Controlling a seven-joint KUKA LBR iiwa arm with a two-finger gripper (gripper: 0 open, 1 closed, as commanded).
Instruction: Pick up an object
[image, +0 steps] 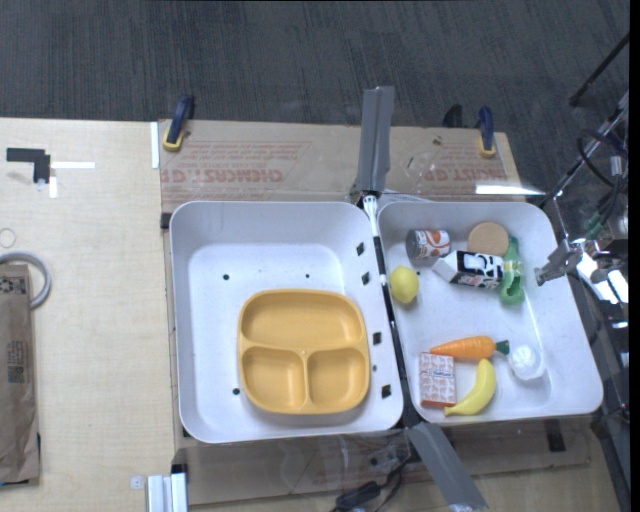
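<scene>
The gripper (556, 266) sits at the right bin's (575, 330) edge; its state is unclear. The lemon (403, 285) looks light, firm and rounded, likely best pinched across its middle.

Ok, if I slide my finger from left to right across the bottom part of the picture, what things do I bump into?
Brown paper bag → yellow divided plate → small orange-and-white carton → banana → white cup.
</scene>
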